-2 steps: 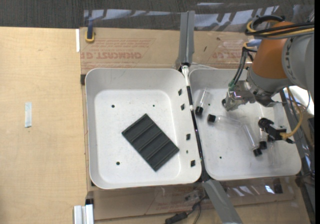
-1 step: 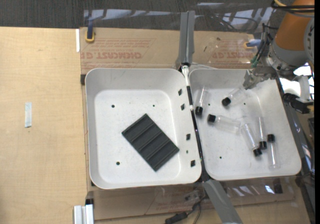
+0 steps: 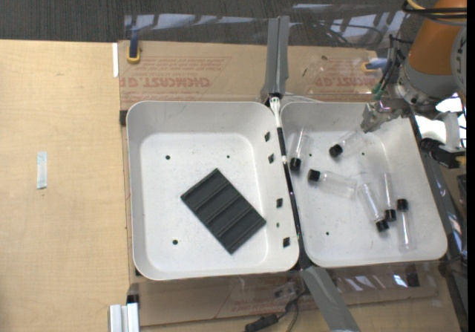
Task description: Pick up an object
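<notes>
The right bin point(image 3: 427, 197) holds several clear plastic tubes with black caps. One tube point(image 3: 297, 149) lies along the bin's left wall. Another tube point(image 3: 332, 183) rests near the middle, and a cluster of tubes point(image 3: 386, 206) lies toward the right wall. A capped tube point(image 3: 344, 144) lies near the back, just left of and below my gripper point(image 3: 372, 121). My gripper hangs over the bin's back right corner on the grey and orange arm point(image 3: 434, 41). Nothing is visibly held in it. A black ribbed slab point(image 3: 223, 210) lies flat and skewed in the left bin point(image 3: 148, 174).
A grey divider bar point(image 3: 277, 63) runs between the bins at the back. Brown cardboard point(image 3: 193, 74) lies behind both bins. A wooden bench top point(image 3: 59, 174) extends left, with a small pale strip point(image 3: 41, 171) on it. Cables and fittings crowd the right edge point(image 3: 445, 145).
</notes>
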